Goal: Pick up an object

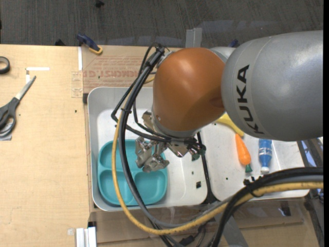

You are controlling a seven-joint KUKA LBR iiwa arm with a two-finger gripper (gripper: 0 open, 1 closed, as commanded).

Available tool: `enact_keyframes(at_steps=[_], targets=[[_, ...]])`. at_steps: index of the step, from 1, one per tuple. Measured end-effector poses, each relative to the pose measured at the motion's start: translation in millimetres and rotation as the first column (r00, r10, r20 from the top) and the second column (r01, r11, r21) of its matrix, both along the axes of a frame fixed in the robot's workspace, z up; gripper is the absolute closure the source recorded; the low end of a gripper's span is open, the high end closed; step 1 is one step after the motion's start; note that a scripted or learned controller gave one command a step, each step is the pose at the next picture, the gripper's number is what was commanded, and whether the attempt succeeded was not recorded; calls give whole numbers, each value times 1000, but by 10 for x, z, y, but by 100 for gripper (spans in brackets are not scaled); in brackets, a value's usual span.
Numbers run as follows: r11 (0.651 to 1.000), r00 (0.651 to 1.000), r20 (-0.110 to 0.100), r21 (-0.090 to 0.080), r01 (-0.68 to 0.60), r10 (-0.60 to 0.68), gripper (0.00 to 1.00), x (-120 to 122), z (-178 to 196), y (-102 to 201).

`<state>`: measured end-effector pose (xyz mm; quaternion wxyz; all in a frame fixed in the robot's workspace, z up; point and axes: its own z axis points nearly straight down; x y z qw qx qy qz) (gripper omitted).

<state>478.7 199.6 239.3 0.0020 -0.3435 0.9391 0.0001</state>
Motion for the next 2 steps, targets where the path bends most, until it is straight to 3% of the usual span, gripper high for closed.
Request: enact_keyframes(at_steps=[1, 2], targets=[[946, 946, 10, 8, 324, -324, 100, 402, -1294, -262], [998, 998, 4, 2, 66, -66, 100, 1290, 221, 296]])
